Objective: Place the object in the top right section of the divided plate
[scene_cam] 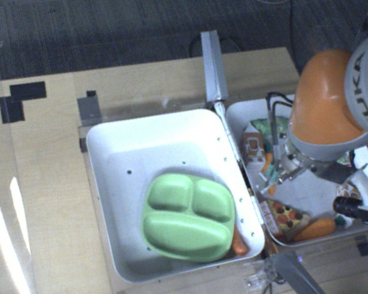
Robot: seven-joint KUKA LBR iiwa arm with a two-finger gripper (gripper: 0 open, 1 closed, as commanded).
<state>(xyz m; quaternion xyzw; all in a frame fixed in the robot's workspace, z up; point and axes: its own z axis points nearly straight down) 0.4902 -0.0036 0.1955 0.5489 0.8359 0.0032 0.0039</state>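
A green divided plate (pixel 188 216) with three sections lies in the left white bin (pixel 117 189), tilted toward the front right corner, and nothing rests in its sections. My gripper (pixel 277 174) hangs low over the left part of the right bin (pixel 318 186), under the orange wrist band. It sits among small toy food pieces, close to a small orange and teal piece (pixel 268 171). Whether anything is between the fingers is hidden.
An orange carrot-like piece (pixel 238 244) lies in the left bin against the plate's front right rim. The right bin holds a printed packet (pixel 252 143), a green item (pixel 262 125), a pizza-like piece (pixel 288 216) and an orange piece (pixel 315 229).
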